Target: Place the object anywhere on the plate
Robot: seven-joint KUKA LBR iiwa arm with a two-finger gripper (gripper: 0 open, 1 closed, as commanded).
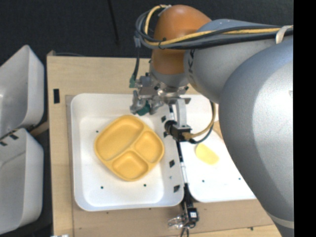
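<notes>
The arm (247, 73) overhangs the right bin (222, 186); the plate (129, 147) lies open from above.

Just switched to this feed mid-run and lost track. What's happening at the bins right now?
The arm reaches in from the right, and its gripper is at the far edge of the left bin, just beyond the yellow three-compartment plate. Nothing visible lies on the plate. A small yellow object rests in the right bin, apart from the gripper. Whether the gripper carries anything can't be judged from this angle.
</notes>
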